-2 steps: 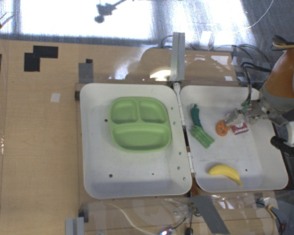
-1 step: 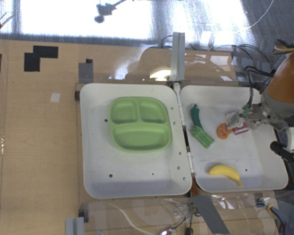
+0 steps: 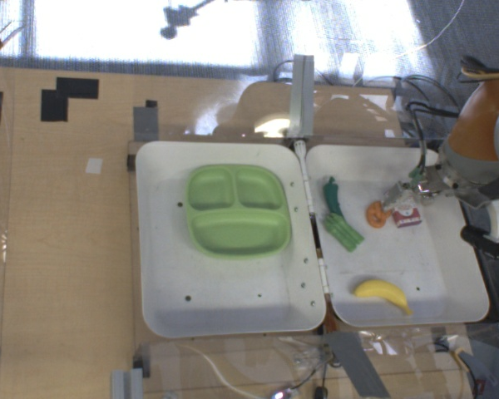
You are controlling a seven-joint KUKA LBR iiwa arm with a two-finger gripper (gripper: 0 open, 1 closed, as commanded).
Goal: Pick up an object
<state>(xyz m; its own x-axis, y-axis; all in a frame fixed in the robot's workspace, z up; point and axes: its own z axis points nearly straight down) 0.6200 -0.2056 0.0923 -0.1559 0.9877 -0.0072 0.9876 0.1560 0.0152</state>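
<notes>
Because the candidate objects lie loose in the right bin (image 3: 449, 306), the gripper (image 3: 392, 199) hovers just beside the orange object (image 3: 375, 214); whether its claw is apart or together cannot be told.

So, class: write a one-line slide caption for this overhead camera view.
Gripper hovers beside an orange piece in the right bin; green divided plate fills the left.

The grey arm (image 3: 470, 160) carries a rounded orange band, black cables, and a metallic hand (image 3: 397, 196).
</notes>
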